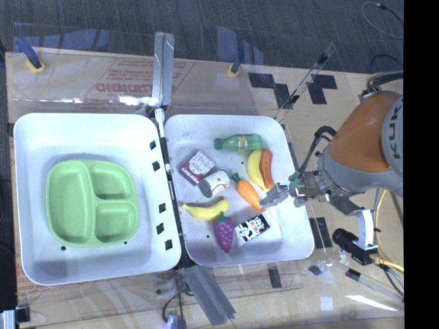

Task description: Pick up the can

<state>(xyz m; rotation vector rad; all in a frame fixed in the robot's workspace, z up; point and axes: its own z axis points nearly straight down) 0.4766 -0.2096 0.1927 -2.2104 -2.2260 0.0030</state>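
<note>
Dark grey carpet floor (206, 12) lies beyond the worktop (206, 74). The worktop is pale wood under clear sheeting, marked with black tape (271, 84).

From here the arm (367, 142) runs off the right edge, so only its orange band and wrist end can be seen. The hand (278, 194) is small and dark against the right bin's rim (296, 184), and its tip blurs into the carrot (248, 193) beside it. The can (217, 182) lies on its side, its label too small to read. The printing on the red carton (197, 166) and the cow-patterned box (252, 228) is likewise illegible. The bench (89, 290) is cut by the bottom edge.
</note>
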